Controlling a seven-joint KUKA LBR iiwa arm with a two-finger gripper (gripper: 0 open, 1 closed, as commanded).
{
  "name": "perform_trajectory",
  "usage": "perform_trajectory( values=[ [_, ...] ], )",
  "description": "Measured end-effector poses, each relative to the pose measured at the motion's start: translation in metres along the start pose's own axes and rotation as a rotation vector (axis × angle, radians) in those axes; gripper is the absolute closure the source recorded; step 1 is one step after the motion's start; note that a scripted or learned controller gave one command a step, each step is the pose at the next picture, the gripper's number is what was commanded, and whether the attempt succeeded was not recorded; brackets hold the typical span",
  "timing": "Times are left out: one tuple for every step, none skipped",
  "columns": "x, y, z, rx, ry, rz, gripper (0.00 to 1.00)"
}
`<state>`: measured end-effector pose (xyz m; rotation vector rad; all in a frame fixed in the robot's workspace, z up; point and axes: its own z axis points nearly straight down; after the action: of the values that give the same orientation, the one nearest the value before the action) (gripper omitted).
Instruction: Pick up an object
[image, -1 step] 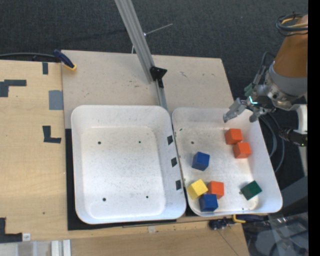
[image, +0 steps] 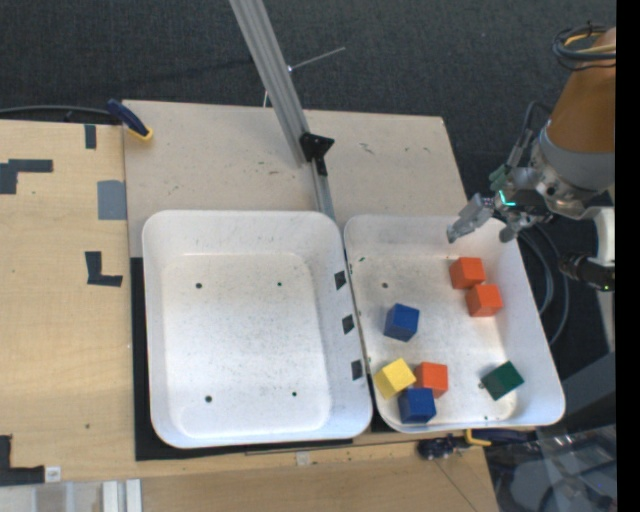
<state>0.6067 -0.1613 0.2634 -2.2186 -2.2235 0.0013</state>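
The right bin (image: 400, 245) holds several small blocks. Two orange blocks (image: 467, 271) (image: 484, 299) sit close together near its right wall. A blue block (image: 401, 321) lies mid-bin. Near the front edge are a yellow block (image: 396, 376), another orange block (image: 433, 377), a blue block (image: 417, 404) and a dark green block (image: 502, 380). My gripper (image: 486, 220) hangs above the bin's back right corner, its two grey fingers spread apart with nothing between them. It is above and behind the orange pair.
The left bin (image: 160, 240) sits beside the right one. A slanted metal pole (image: 280, 85) ends in a black clamp behind the bins' shared edge. A blue and yellow tool (image: 130, 119) lies on the bench at the back left.
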Motion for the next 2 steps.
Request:
perform_trajectory(
  values=[
    [-0.001, 0.009, 0.052, 0.004, 0.000, 0.001, 0.00],
    [0.005, 0.012, 0.115, 0.006, 0.001, 0.000, 0.00]
  ],
)
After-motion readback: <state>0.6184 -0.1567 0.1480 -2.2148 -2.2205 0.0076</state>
